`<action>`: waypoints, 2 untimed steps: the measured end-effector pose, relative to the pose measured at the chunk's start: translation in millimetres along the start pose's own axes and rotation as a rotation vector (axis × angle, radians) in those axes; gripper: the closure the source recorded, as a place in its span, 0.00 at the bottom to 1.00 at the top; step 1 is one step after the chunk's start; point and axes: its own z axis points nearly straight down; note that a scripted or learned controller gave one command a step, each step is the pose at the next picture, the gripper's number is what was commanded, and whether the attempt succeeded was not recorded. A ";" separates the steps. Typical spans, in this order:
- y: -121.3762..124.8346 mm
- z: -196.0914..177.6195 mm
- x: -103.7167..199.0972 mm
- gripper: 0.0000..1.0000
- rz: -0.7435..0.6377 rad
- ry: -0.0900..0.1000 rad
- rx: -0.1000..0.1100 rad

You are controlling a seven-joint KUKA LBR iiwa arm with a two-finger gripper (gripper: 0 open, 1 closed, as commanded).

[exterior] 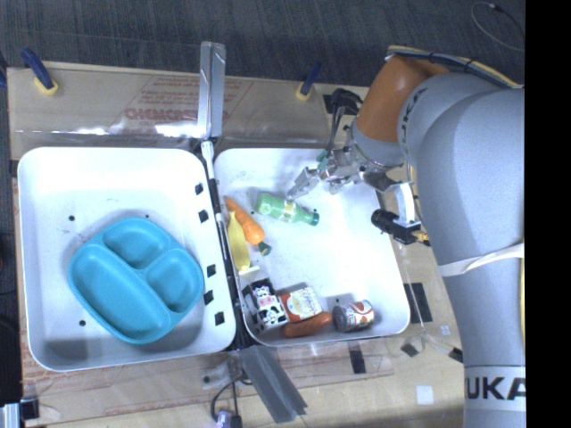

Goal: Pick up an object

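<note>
The tool [308,181] hangs just above the green bottle [285,209] in the right bin [375,266]. I cannot tell if it is open.

There are two white bins: the left bin [36,239] and the right bin [357,257]. In the left one lies one blue divided plate [134,279]. In the right one I count seven things: one green bottle [285,209], one carrot [247,222], one banana [238,246], one small black-and-white carton [260,302], one packet [303,304], one sausage [308,326], one can [355,315].
</note>
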 end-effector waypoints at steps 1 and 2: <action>1.9 -11.4 2.2 1.00 -0.009 -0.001 -0.001; 2.0 -11.3 2.3 0.00 -0.009 -0.001 0.000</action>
